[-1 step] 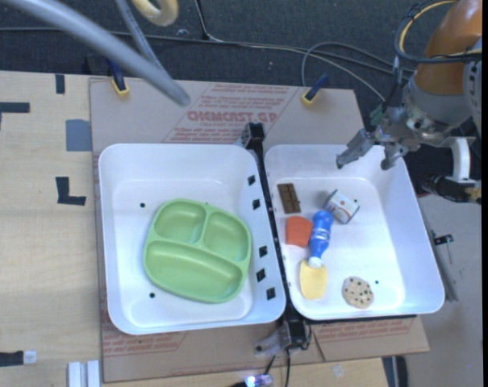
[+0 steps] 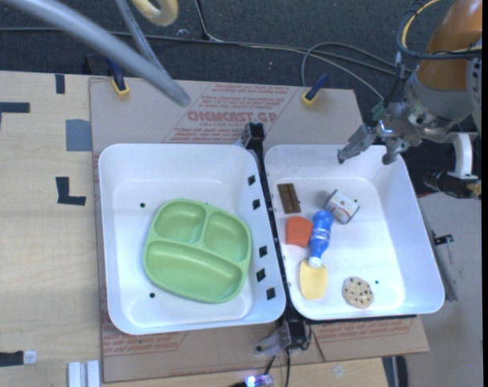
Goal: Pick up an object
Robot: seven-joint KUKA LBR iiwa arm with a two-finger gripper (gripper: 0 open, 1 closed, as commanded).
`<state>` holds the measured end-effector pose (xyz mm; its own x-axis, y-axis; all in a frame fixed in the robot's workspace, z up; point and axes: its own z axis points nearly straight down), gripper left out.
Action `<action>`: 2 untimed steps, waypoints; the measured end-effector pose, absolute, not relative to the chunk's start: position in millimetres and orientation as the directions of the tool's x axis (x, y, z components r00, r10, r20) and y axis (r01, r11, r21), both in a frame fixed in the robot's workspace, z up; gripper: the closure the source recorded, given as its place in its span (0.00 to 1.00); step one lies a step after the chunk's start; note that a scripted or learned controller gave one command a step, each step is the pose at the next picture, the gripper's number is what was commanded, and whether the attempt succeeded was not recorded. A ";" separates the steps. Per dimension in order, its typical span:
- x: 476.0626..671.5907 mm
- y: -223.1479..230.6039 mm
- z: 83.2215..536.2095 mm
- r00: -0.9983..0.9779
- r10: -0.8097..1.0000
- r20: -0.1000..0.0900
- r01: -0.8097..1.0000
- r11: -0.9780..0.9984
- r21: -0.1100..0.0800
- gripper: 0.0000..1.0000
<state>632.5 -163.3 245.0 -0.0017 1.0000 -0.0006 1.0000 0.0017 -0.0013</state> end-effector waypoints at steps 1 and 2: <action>629.2 -163.0 201.4 -0.001 1.000 -0.001 1.000 0.001 -0.005 0.00; 626.9 -157.7 156.8 -0.002 1.000 0.000 1.000 0.002 -0.006 0.00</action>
